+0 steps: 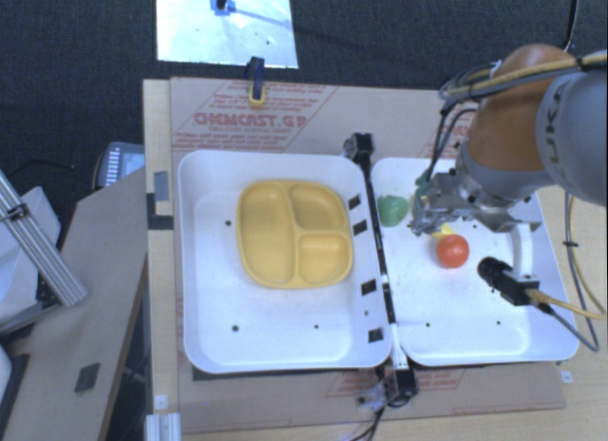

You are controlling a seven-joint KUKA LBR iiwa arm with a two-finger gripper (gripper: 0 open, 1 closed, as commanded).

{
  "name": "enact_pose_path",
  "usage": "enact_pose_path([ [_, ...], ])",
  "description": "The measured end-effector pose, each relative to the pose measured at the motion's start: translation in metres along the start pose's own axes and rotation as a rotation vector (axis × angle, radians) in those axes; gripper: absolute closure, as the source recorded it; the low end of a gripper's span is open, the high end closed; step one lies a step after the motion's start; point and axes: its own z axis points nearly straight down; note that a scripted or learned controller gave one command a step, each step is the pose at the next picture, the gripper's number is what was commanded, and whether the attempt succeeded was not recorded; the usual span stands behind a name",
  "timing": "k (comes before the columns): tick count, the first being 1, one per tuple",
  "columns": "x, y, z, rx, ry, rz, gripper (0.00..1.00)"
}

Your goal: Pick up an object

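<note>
A yellow divided tray is held in the left bin. In the right bin, a green object and orange ball are flanked by the claw, at 9 and 4 o'clock; its opening cannot be told.

The arm hides the jaws and most of a yellow object.

Glossy yellow plastic tray lies in a smooth white plastic bin.
</note>
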Motion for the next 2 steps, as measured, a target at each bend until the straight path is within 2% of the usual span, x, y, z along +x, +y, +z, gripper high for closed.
enact_pose_path([
  [2,0.112,0.031,-0.018,-0.001,0.001,0.0,1.0],
])
